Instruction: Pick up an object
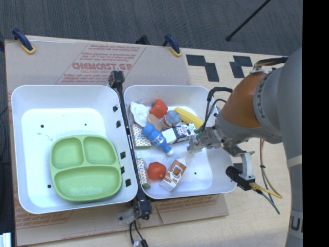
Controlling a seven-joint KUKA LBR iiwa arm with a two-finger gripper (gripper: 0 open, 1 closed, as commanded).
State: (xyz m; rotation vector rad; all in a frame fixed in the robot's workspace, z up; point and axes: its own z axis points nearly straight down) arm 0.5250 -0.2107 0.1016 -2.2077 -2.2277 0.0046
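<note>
1. Reaching in over the right-hand bin (218,181), the arm (257,104) carries its gripper (195,140) low above the bin's floor; whether the jaws stand open or closed cannot be told, and no object is seen between them.
2. Just beside the jaws, toward the bin's middle, lies a small black-and-white carton (177,133), and touching it on its far side from the jaws a blue bottle (157,138) lies tilted.
3. Beyond the jaws, toward the bin's far wall, rests a yellow corn cob (187,116); past it lie a grey-capped jar (171,119) and a red pepper-like toy (159,108).
4. On the near side of the jaws, a brown-and-white carton (173,175) lies on the floor, with a red tomato-like toy (156,171) touching its edge.
5. Well apart from the jaws, the left-hand bin (31,107) holds a green three-compartment plate (85,167).
</note>
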